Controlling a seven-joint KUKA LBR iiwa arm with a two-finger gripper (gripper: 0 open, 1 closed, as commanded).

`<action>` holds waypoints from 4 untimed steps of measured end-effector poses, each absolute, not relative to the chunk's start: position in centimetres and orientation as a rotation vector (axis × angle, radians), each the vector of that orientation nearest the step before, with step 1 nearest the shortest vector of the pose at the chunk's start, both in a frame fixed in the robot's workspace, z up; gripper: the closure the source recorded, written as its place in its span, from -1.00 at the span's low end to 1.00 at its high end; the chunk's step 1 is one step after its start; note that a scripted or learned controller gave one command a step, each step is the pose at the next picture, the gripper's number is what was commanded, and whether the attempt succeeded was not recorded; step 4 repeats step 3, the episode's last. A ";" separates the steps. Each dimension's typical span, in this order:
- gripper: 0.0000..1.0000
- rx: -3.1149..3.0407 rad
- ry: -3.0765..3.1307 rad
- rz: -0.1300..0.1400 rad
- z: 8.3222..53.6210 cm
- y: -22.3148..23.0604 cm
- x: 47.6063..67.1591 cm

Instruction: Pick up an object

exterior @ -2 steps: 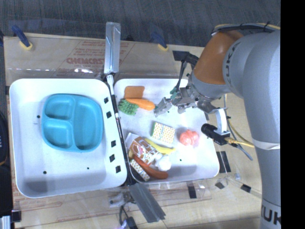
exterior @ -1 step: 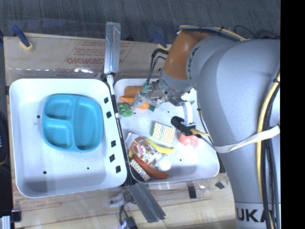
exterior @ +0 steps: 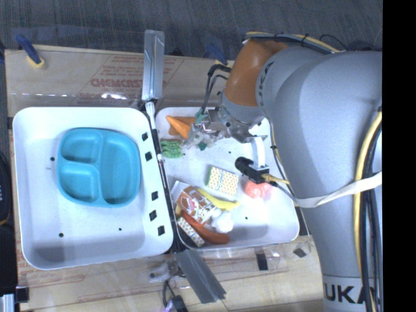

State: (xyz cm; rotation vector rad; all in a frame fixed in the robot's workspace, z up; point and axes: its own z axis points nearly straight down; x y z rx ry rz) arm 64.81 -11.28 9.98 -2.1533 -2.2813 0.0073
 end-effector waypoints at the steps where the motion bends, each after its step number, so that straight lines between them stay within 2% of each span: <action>1: 1.00 -2.157 -2.286 -0.004 19.4 -5.2 64.0; 4: 1.00 -2.423 -2.000 0.002 21.4 -3.8 64.7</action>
